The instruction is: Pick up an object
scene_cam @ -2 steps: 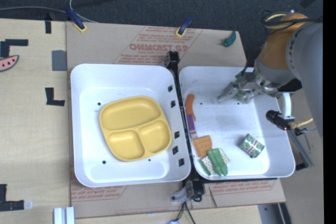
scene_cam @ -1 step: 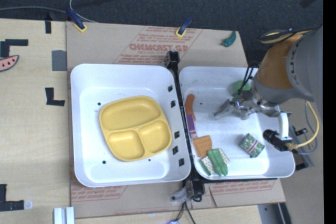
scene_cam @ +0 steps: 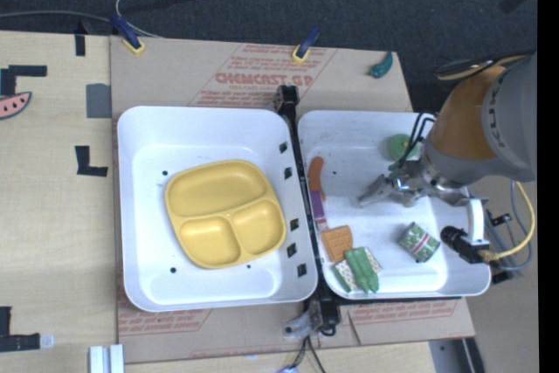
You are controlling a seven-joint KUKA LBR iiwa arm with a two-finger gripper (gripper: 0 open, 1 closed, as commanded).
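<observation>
Gripper [scene_cam: 377,190] low in right bin [scene_cam: 376,131], fingers spread, nothing held.
Small green patterned box [scene_cam: 419,241] is seen just right of and below the fingertips, apart from them; green packet [scene_cam: 362,268] and orange cracker [scene_cam: 336,241] lie near the front wall. Yellow divided plate [scene_cam: 225,211] sits in left bin [scene_cam: 140,188].

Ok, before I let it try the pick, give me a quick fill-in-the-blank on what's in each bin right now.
1. The yellow divided plate lies in the ____ bin as the camera sees it.
2. The gripper is over the ____ bin.
3. The green-and-white small box sits to the ____ of the orange cracker in the view.
4. The plate has ____ compartments.

Missing words: left; right; right; three
</observation>
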